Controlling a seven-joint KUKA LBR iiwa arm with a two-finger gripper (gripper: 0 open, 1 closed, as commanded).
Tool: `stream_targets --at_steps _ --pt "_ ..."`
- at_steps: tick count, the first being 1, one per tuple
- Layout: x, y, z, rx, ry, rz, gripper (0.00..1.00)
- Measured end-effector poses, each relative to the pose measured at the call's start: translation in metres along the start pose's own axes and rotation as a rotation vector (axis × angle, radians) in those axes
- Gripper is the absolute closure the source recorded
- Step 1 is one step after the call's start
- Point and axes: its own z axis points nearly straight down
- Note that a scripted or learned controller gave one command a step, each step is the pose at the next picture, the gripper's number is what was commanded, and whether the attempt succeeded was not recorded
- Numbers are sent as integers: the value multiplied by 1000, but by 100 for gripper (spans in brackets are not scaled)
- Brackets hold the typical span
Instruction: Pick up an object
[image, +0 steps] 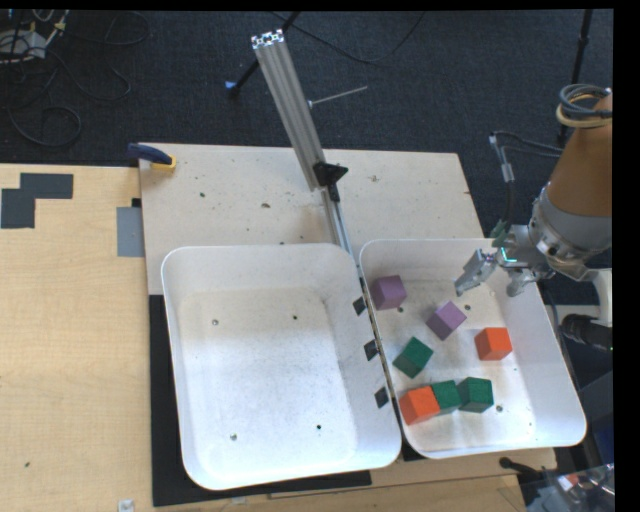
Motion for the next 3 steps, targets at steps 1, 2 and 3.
stream_targets --at_steps 1,2,3 --pt "0 1 -2 -5 -1 0 0" --pt "5 -4 61 2 1 0 0" --pt "0 -12 109 1 0 2 0"
